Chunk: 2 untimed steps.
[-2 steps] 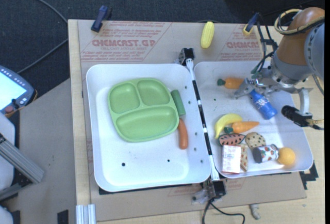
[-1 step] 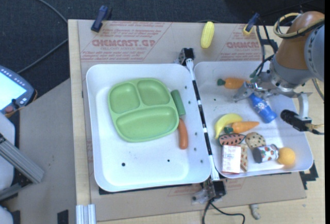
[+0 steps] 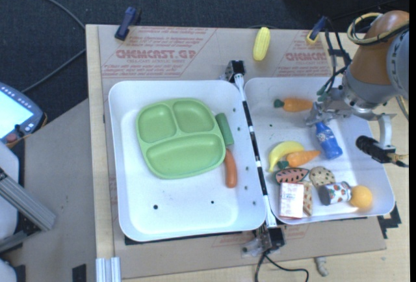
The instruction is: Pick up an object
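Note:
My gripper (image 3: 321, 113) hangs low over the back of the right bin (image 3: 383, 173), at the upper end of a blue bottle (image 3: 327, 140) that lies on the bin floor. Whether it touches the bottle is unclear from this angle. An orange carrot (image 3: 296, 104) lies just left of the gripper. In front of the bottle are a yellow banana (image 3: 285, 151) and a second carrot (image 3: 303, 158). Nearer the front edge lie a watermelon slice (image 3: 291, 175), a cookie (image 3: 320, 175), a small packet (image 3: 294, 199), a little can (image 3: 335, 193) and an orange (image 3: 362, 197).
The left bin (image 3: 130, 203) holds a green divided plate (image 3: 181, 138), a green cucumber (image 3: 225, 128) and an orange stick-shaped item (image 3: 231, 169) beside the plate. A yellow corn cob (image 3: 261, 43) lies on the bench behind the bins. Blue clamps (image 3: 125, 22) grip the bench's back edge.

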Tool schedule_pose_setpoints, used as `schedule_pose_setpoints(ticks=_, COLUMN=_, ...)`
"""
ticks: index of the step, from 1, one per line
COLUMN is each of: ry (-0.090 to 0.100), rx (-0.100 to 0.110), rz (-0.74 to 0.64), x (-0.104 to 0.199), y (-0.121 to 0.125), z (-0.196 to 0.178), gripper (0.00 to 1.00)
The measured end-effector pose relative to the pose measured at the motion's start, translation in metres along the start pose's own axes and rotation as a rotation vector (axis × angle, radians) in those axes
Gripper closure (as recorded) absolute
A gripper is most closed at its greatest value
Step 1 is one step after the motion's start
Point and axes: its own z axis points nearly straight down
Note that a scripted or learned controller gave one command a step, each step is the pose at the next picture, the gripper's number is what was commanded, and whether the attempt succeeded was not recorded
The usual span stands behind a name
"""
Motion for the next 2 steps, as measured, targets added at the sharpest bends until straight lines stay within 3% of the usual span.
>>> schedule_pose_setpoints(ticks=1, ry=0.001, rx=0.001, rz=0.000, x=0.007, y=-0.052, z=-0.066, gripper=1.00)
schedule_pose_setpoints(ticks=2, ry=0.001, rx=-0.001, rz=-0.002, x=0.082, y=-0.027, z=-0.149, gripper=1.00)
